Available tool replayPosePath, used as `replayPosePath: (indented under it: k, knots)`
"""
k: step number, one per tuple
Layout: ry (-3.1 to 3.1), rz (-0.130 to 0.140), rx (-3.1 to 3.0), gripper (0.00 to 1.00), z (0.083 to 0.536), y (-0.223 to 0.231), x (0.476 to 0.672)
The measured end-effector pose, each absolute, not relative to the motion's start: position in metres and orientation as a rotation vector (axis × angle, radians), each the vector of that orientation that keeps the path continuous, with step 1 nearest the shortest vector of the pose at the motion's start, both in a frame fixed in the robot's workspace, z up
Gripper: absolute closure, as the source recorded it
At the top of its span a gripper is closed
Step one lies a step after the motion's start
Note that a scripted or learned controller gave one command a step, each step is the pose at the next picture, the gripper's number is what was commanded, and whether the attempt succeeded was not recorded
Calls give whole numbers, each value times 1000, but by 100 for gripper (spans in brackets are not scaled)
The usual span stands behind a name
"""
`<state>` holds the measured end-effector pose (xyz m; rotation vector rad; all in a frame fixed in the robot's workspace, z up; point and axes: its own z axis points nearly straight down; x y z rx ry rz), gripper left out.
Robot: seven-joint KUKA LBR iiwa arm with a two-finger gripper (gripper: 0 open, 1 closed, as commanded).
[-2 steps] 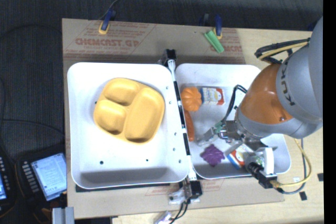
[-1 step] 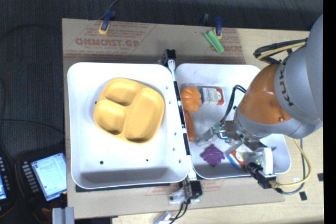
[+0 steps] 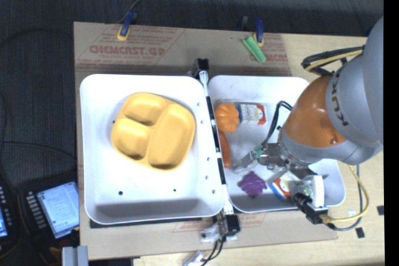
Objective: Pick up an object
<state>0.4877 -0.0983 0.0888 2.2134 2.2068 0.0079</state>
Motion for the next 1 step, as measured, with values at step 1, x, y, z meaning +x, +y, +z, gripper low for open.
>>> replayPosePath:
  k: [1]
  knots:
    - [2209, 11, 2213, 100, 99, -98, 489]
